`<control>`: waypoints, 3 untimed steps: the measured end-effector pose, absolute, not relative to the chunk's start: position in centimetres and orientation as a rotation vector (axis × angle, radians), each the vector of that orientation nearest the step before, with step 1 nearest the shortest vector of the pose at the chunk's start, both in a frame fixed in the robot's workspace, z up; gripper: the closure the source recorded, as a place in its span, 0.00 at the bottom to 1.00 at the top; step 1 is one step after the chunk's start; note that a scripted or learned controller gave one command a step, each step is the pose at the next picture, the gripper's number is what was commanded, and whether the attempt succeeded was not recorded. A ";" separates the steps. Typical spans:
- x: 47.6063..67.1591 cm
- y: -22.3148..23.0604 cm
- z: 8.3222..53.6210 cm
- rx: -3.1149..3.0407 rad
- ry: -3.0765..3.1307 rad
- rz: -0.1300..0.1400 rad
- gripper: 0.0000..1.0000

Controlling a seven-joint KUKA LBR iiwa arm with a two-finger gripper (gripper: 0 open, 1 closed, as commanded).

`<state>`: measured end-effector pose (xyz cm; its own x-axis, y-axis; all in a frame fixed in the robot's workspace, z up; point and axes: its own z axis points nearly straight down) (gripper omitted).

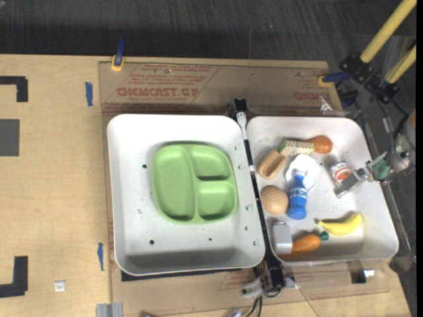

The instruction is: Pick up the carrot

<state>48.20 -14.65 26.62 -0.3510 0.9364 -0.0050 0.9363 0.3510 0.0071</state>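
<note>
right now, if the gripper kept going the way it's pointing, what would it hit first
The gripper points leftward into the right bin. It would probably meet the small red and white can first, then the blue bottle; height is unclear.

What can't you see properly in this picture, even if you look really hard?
- Gripper: small and blurred at the camera view's right edge, so its fingers can't be read.
- Carrot: its green end lies against the banana; whether they touch is unclear.
- Small can: label too small to read.
- Blue bottle: covers part of the white thing under it.
</note>
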 end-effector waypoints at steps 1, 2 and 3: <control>48.0 -11.3 17.5 1.300 2.861 0.001 0.00; 47.9 -9.6 15.1 1.144 2.930 0.001 0.00; 48.1 -2.7 18.5 1.332 2.836 0.006 0.00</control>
